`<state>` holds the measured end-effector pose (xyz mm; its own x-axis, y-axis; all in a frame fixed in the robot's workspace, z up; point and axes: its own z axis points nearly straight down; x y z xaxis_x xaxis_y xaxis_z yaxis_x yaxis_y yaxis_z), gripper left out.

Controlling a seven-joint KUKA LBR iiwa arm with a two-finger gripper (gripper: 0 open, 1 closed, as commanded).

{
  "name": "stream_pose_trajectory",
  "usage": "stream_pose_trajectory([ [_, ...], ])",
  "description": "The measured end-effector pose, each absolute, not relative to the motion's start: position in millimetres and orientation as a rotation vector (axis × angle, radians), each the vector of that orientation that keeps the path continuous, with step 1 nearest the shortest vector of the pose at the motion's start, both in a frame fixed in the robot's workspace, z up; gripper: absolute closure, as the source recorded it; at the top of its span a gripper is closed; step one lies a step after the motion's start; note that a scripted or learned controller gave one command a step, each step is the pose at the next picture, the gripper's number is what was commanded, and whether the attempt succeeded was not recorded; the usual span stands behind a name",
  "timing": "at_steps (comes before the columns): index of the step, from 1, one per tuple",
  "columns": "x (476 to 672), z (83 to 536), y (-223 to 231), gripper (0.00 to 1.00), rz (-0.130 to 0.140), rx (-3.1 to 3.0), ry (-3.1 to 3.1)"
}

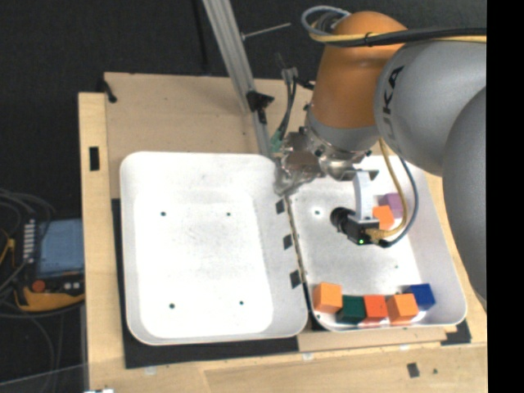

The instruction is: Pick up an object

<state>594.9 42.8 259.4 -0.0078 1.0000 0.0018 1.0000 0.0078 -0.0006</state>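
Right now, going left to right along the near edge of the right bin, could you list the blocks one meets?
Orange block → green block → second orange block → third orange block → blue block.

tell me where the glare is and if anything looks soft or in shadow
Camera view: mild glare on the orange band and the left bin's rim; the grey arm near the lens looks soft; the bench surround is dark; the blocks along the right bin's near wall stay clear.
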Motion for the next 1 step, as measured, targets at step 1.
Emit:
stream_pose_trajectory([
  [1,581.2,250.7,96.2,1.0,0.001,-2.212,-2.229],
])
